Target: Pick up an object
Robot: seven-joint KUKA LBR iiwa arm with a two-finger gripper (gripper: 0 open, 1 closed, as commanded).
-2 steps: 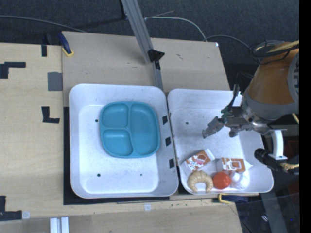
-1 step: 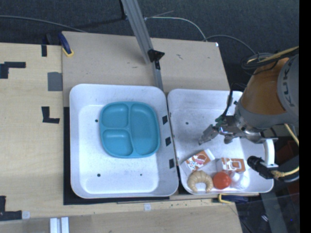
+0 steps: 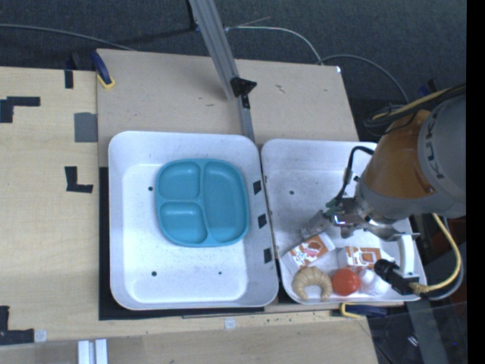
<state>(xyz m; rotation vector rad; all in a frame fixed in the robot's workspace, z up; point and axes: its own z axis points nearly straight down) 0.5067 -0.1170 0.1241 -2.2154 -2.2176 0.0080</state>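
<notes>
A pale wooden worktop (image 3: 53, 203) is marked with black tape, and dark carpet (image 3: 91, 10) is seen beyond it. A blue plate (image 3: 203, 202) is held in the left bin (image 3: 125, 279). In the right bin (image 3: 303, 165), a croissant (image 3: 313, 282), a tomato (image 3: 345, 281) and two packets (image 3: 309, 252) are gathered below the gripper (image 3: 327, 218); whether its fingers are apart cannot be told.

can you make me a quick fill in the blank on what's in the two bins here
1. The blue divided plate lies in the ____ bin as the camera sees it.
2. The plate has ____ compartments.
3. The croissant lies in the right bin, just left of a ____ tomato.
4. The arm wears an ____ band above the wrist.

Missing words: left; three; red; orange
</notes>
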